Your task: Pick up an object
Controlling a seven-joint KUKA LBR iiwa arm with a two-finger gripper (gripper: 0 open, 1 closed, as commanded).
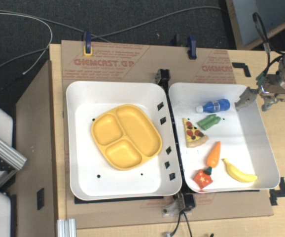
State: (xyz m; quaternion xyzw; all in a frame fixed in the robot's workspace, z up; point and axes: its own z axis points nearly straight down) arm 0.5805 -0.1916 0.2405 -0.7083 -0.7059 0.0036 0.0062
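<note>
With its fingers apart and holding nothing, the end effector point(255, 98) hovers at the right bin's point(266, 132) rim, so a descent could strike the wall and miss the blue bottle point(214, 105).

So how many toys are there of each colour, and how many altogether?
Yellow: 2, the yellow three-section plastic plate and the yellow toy banana
Blue: 1, the blue toy bottle
Green: 1, the green toy vegetable
Orange: 1, the orange toy carrot
Red: 1, the red toy strawberry
Mixed: 1, the toy pizza slice
Total: 7
</note>
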